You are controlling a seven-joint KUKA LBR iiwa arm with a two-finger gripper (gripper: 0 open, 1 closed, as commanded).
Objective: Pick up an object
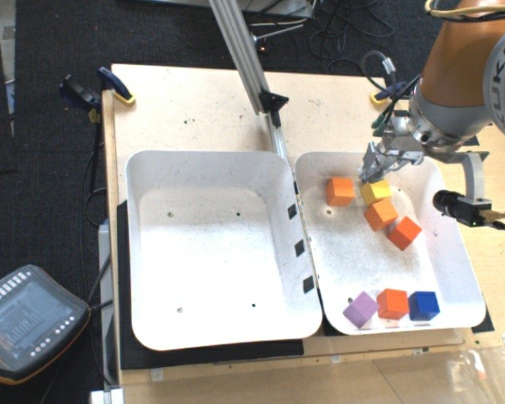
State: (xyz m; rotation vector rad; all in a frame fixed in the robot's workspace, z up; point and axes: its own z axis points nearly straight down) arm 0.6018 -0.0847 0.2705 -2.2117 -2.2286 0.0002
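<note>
My gripper [373, 173] hangs over the back of the right bin [454, 268], its tips just above and touching the top of a yellow cube [376, 194]. An orange cube [340, 191] lies to the left of the yellow one. Two more orange cubes [380, 215] [403, 231] trail off to the right of it toward the bin's middle. At the bin's front edge stand a purple cube [361, 309], an orange cube [392, 303] and a blue cube [423, 305] in a row. Nothing shows between the fingers.
The left bin [151, 225] lies beside the right one, with a black strip along the shared wall. A slanted metal rail [240, 40] runs down from the back to the bins' junction. A grey pendant [25, 322] sits at the front left, off the bench.
</note>
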